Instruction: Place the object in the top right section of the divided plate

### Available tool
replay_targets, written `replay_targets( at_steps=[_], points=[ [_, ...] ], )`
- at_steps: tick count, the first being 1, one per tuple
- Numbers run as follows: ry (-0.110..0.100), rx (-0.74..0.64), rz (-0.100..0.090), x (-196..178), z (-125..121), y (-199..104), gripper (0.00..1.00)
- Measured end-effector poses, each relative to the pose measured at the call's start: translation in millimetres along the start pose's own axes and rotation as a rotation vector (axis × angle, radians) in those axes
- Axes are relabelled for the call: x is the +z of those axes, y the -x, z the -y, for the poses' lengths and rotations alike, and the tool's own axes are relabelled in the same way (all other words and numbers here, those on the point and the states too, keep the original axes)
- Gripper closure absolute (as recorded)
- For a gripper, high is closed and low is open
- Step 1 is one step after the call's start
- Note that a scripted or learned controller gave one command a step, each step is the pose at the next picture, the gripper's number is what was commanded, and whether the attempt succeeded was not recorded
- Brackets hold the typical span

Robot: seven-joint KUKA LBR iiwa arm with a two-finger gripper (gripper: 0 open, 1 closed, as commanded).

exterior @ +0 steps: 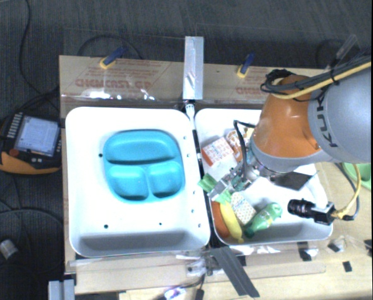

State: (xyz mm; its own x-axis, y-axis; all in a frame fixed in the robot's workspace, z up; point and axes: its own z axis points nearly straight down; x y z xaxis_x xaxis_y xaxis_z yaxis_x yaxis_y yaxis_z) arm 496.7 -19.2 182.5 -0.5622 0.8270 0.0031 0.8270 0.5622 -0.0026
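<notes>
Divided plate (143, 165) sits in the left bin (86, 230); pincer (235, 181) state unclear over the right bin's (299, 230) clutter.

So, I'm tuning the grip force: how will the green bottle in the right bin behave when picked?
The green bottle lies on its side, so a nudge may roll it. It looks like light, smooth plastic, probably slippery. It leans against the banana, which could shift along with it.

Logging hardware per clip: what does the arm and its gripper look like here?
The arm is a bulky, rounded grey body with dark lettering and a broad orange band above the wrist. Yellow and black cables run over the band. The gripper is a small dark and metallic assembly with greenish details; finer detail is unclear.
</notes>
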Motion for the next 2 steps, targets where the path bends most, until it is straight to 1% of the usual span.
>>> replay_targets(
  at_steps=[1,2],
  points=[
    [-0.001,-0.29,0.002,0,4,10,1.0],
    [0.001,-0.18,0.0,0,21,12,1.0]
  ],
)
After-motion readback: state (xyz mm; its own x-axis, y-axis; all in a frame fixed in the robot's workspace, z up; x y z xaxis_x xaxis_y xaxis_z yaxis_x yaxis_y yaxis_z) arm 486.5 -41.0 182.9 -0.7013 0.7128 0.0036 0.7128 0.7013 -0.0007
